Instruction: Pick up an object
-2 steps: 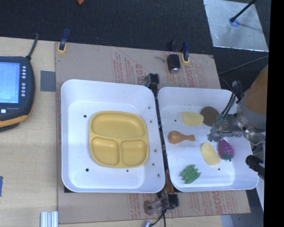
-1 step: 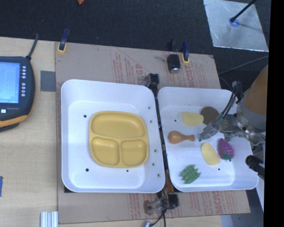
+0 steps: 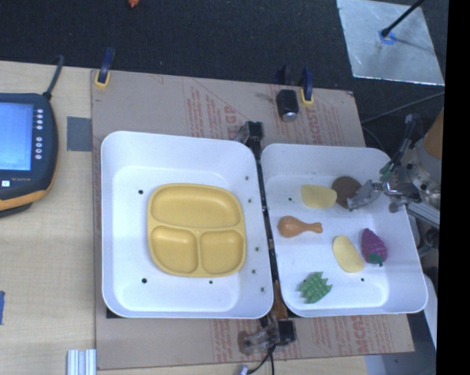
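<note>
Jaws (image 3: 363, 196) reaching beside the round brown toy (image 3: 345, 187).
Cannot tell whether they grip; lower straight over one toy, clear of the soft yellow lump (image 3: 318, 196).

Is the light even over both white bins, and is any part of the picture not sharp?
Camera view: the left bin glares brightly on its left wall and floor; the right bin is lit more softly; the yellow tray casts little shadow; the gripper at the right edge looks slightly blurred.
</note>
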